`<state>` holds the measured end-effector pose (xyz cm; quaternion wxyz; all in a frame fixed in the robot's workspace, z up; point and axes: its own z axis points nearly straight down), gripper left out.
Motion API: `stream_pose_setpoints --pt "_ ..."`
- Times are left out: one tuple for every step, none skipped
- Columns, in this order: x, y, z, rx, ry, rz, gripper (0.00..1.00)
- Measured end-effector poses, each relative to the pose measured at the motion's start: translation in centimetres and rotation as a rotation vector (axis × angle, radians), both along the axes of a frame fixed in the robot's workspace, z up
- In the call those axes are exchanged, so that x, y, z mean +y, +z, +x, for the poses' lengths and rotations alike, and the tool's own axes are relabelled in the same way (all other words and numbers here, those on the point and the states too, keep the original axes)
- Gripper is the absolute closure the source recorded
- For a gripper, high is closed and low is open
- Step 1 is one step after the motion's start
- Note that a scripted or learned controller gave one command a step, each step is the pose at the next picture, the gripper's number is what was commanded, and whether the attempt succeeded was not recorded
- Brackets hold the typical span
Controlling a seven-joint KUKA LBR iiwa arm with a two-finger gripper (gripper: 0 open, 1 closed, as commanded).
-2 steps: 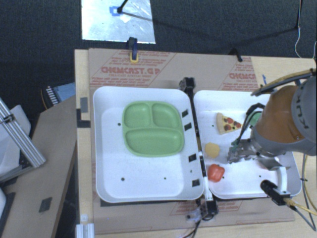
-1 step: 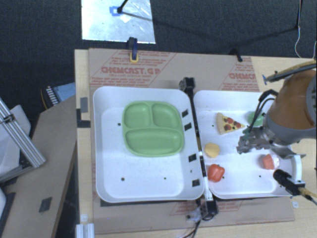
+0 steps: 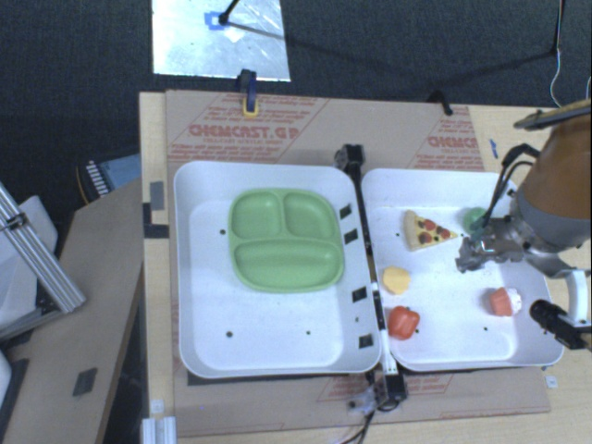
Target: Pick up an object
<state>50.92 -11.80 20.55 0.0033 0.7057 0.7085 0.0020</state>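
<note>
pizza slice [image 3: 428,230]: flat, upper part of right bin
yellow piece [image 3: 396,279]: left side
red pepper [image 3: 403,322]: lower left
red-white piece [image 3: 501,301]: right
green piece [image 3: 474,218]: partly hidden by arm

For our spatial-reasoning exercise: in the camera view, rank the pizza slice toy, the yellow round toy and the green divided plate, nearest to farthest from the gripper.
1. Pizza slice toy, right bin, just left of the gripper.
2. Yellow round toy, by the divider.
3. Green divided plastic plate, left bin.

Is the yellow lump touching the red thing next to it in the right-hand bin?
Apart. The camera view shows a strip of white bin floor between the yellow toy and the red toy just below it, near the divider.
</note>
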Motion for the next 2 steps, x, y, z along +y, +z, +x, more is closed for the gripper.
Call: stream_pose_setpoints --pt "5.8 -0.5 1.6 0.005 0.006 0.003 1.0" --pt "10.6 0.5 2.1 0.005 0.006 0.003 1.0"
